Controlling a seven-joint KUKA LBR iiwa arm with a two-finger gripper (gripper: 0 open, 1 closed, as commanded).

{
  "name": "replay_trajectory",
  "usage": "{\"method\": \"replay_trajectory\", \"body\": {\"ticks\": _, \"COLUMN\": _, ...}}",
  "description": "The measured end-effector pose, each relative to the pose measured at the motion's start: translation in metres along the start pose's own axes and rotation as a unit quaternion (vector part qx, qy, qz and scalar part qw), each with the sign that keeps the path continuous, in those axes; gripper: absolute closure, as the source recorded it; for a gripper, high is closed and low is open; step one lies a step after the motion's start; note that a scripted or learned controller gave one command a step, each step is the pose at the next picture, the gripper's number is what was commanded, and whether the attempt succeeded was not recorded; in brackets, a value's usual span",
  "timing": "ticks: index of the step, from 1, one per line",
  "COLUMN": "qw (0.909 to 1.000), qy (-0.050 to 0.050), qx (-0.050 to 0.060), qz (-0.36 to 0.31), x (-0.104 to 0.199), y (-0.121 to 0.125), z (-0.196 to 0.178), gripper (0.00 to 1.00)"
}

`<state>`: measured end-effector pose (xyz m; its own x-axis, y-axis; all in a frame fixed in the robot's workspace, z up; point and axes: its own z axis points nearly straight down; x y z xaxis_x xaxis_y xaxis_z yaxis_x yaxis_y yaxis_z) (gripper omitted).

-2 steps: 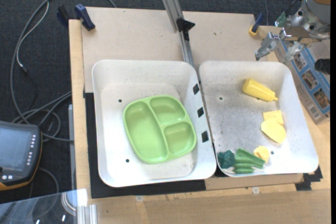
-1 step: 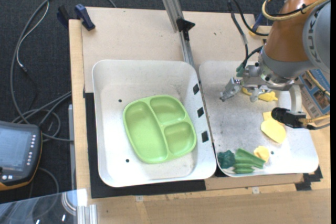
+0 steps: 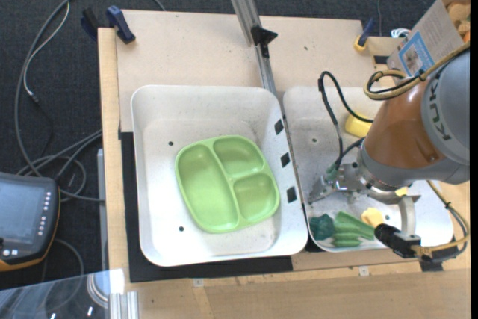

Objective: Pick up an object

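The bench (image 3: 194,48) bears two white bins. The left bin (image 3: 149,160) shows whole, but the arm (image 3: 403,131) covers much of the right bin (image 3: 306,116), hiding its middle and right side. Part of the maker's name, "KU", reads on the arm's grey casing before the frame cuts it off.

A green divided plate (image 3: 228,183) lies flat in the left bin. At the top right a cardboard box (image 3: 448,19) is cut off by the frame; its blue label (image 3: 412,52) is too small to read.

The gripper (image 3: 336,187) hangs over the right bin's left half, and I cannot tell whether it is open or closed or has hold of anything. Just below it, in that bin's near left corner, lie a green object (image 3: 347,229), a small yellow piece (image 3: 371,217) touching it, and a dark green piece (image 3: 323,226). Another yellow object (image 3: 357,125) sits farther back, half hidden by the arm.
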<state>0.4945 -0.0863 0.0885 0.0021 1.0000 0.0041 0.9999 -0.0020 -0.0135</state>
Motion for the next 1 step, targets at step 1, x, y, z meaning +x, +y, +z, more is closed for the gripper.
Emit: {"method": "replay_trajectory", "body": {"ticks": 1, "qw": 1.0, "qy": -0.001, "qx": -0.006, "qz": -0.001, "x": -0.0001, "y": 0.0046, "z": -0.004, "gripper": 0.0}}
